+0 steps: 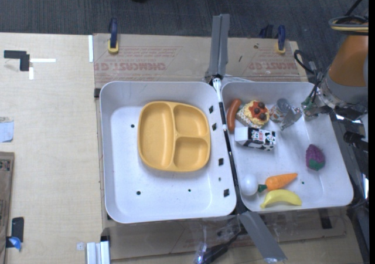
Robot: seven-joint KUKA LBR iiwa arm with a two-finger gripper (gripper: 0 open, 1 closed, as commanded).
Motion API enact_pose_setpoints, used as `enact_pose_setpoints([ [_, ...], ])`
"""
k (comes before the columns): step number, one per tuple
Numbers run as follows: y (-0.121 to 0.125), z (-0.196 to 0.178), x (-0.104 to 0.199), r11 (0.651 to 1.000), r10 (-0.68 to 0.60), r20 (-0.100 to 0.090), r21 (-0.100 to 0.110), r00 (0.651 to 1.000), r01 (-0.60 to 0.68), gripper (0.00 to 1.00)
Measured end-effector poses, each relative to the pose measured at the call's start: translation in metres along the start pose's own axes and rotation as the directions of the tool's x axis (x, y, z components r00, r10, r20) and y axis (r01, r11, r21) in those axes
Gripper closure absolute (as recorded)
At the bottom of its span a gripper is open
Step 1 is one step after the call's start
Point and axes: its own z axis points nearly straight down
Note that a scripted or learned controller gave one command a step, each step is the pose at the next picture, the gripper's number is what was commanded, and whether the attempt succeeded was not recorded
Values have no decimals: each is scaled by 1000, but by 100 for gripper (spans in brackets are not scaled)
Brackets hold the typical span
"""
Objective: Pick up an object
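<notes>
White plastic forms both shallow bins on the bench: the left bin (117,192) and the right bin (337,189), side by side and touching along a central seam. Brown cardboard (158,57) lies under their far edges, pinned by blue clamps (112,37). The grey arm (350,72) with its orange band enters at the right, over the far right corner of the right bin.

A yellow three-compartment plate (174,136) sits in the middle of the left bin.

The gripper (309,108) hangs low near the right bin's far wall, just beside a small grey object (285,113); whether its fingers are parted or closed on anything is impossible to tell.

In the right bin, a red sausage (233,114) lies along the left wall, with a pizza-like toy (255,113) next to it and a black-and-white carton (258,138) just in front. A purple fruit (315,157) rests apart near the right wall. At the near edge are a yellow banana (281,199), an orange carrot (280,181) above it, and a white egg (249,184) beside them.
</notes>
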Motion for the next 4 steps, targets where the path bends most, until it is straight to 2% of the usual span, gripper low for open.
enact_pose_setpoints([
  [1,48,6,26,992,-129,10,-1,992,129,0],
  [2,64,7,78,979,-202,10,0,979,202,0],
  [3,65,6,87,998,-60,15,1,998,60,0],
  [4,65,1,87,998,-60,12,3,998,60,100],
])
